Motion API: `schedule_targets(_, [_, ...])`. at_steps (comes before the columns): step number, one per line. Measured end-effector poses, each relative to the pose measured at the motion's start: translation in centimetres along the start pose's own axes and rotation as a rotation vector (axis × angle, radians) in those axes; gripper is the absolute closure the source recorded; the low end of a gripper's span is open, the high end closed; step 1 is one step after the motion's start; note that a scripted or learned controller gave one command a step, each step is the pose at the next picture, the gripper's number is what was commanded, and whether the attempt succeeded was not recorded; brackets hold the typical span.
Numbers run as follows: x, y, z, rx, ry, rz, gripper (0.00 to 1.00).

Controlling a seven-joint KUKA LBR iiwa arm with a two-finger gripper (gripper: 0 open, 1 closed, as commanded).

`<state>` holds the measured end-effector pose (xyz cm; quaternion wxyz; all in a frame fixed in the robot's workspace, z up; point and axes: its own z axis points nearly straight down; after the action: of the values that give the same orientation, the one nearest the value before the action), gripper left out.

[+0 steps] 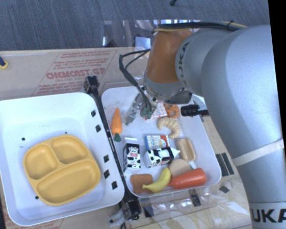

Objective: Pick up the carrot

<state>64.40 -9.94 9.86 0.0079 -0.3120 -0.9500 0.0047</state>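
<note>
Carrot (115, 121) lies near the left wall of the right bin (212, 152), orange body pointing toward twelve o'clock, green stub at six, free of its neighbours. It looks like a toy: light, stiff, smooth-skinned and tapered, so my guess is it slips unless pinched across the thicker middle.

Nearest the camera, at the bin's six o'clock, a banana (159, 181) curls against a red sausage-like piece (187, 178) and a brown piece (140, 179). Up from there, two cow-print cartons (158, 156) sit mid-bin, a croissant (172, 125) above them.

The gripper (141, 108) hangs at about two o'clock from the carrot, near but not touching. Whether its jaws are spread or pressed together, I cannot tell.

Left bin (5, 168) carries a yellow divided tray (62, 169). Both bins sit on cardboard (66, 71) with red lettering; beyond, at twelve o'clock, grey carpet (70, 17).
</note>
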Motion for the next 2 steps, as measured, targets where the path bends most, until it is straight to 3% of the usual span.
schedule_targets(1, [-0.29, -0.25, -0.21, 0.002, -0.007, 0.002, 0.00])
schedule_targets(2, [0.10, -0.56, 0.01, -0.009, -0.028, 0.078, 0.00])
